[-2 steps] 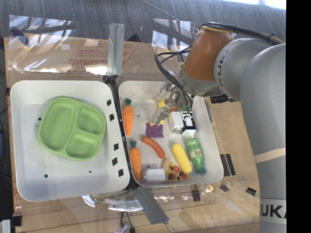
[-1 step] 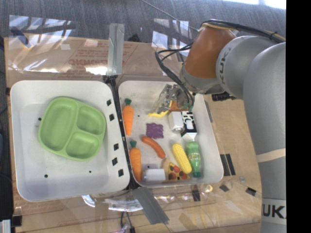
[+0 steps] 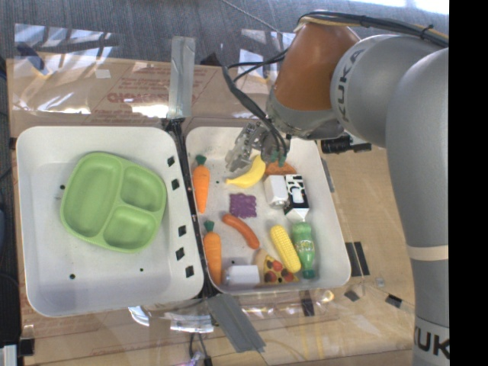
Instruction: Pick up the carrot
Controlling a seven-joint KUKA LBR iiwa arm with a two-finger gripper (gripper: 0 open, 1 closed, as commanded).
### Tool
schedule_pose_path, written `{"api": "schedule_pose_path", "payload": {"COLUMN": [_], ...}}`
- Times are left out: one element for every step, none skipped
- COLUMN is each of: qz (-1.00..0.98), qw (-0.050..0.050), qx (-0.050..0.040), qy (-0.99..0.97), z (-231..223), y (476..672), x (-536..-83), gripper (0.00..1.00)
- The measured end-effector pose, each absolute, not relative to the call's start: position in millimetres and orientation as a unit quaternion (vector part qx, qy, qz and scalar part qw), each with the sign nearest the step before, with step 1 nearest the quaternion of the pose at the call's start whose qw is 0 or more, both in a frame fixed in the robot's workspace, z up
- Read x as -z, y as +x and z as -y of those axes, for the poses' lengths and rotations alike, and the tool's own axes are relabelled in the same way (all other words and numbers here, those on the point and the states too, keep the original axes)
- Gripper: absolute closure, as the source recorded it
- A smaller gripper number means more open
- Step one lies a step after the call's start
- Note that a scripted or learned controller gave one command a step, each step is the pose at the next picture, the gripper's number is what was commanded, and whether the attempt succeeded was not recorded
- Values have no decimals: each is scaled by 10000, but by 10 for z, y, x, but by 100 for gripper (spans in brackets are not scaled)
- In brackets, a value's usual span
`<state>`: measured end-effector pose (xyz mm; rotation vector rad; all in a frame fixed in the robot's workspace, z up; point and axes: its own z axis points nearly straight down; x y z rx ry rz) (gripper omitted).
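Two carrots lie along the left wall of the right bin [image 3: 329, 204]. One carrot [image 3: 200, 186] is near the back and the other carrot [image 3: 213, 256] is near the front; both are orange with green tops. My gripper [image 3: 245, 151] hangs over the back of that bin, just above the tip of a yellow banana [image 3: 248, 175]. It is to the right of the rear carrot and apart from it, and nothing shows in its grasp.
Also in the right bin are a purple piece [image 3: 242, 204], a red sausage [image 3: 241, 231], corn [image 3: 284, 248], a green bottle [image 3: 303, 244], small cartons [image 3: 287, 191], a pizza slice [image 3: 274, 269] and a white block [image 3: 242, 274]. The left bin [image 3: 30, 204] holds a green divided plate [image 3: 114, 200].
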<state>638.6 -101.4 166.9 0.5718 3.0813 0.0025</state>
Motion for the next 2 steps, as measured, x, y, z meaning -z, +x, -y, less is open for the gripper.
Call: {"api": "schedule_pose_path", "payload": {"qz": [-9726, -9697], "qw": [7, 10], "qx": [-10, -4], "qy": [2325, 2444], "z": [-312, -932], "y": [6265, 6284], "x": [-1929, -1924], "gripper": [100, 100]}}
